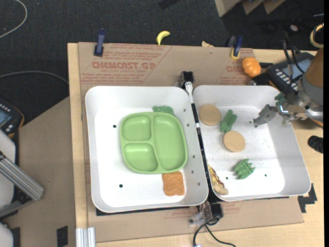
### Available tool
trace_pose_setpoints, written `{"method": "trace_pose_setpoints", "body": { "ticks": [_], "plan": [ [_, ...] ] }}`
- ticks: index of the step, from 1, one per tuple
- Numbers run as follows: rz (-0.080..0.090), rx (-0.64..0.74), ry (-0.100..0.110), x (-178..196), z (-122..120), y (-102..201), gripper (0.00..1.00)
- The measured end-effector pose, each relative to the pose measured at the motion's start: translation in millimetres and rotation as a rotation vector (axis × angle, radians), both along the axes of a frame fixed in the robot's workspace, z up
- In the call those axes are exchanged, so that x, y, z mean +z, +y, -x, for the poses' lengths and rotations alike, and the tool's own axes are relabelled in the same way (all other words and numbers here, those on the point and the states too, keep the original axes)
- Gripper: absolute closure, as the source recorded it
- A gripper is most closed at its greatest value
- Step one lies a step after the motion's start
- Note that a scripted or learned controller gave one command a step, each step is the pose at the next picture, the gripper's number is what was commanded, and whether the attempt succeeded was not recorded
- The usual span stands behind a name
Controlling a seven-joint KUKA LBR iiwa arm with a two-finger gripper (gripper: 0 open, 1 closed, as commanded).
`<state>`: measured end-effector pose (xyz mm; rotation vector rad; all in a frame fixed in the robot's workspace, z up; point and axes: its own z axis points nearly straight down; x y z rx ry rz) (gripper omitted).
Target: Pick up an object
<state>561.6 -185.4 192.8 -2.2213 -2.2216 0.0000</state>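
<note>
**Two bins, end effector poised over the right one**

Nearest the camera, along the front rim of the left bin (97,138), an orange waffle-like piece (174,183) is seen lying just below a green divided plate (153,142). The plate is set near the middle of that bin, with three compartments showing. A small dark green piece (163,109) is tucked against the plate's far edge.

Across the divider, several things are scattered in the right bin (295,163). A yellowish-brown item (217,180) is pressed into the front left corner. A green leafy toy (243,169) is found beside it, toward the bin's middle. Above that, a tan round disc (234,141) is laid flat, and a second tan disc (209,115) is placed nearer the far wall. A green elongated piece (227,121) is lodged between the two discs, just beside the farther one.

The end effector (263,116) is held over the far right part of the right bin, well apart from the discs. Its fingers are seen slightly parted, and nothing is gripped between them.

On the table (77,86) behind the bins, a small orange fruit-like object (251,66) is seen near the far right corner.
</note>
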Motion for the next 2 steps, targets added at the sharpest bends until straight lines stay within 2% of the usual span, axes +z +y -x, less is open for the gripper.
{"method": "trace_pose_setpoints", "body": {
  "ticks": [1, 2],
  "plan": [
    [-0.005, 0.007, 0.006, -73.3, -28.1, 61.6, 0.00],
    [-0.004, 0.000, 0.009, -110.8, 16.5, 93.5, 0.00]
  ]
}}
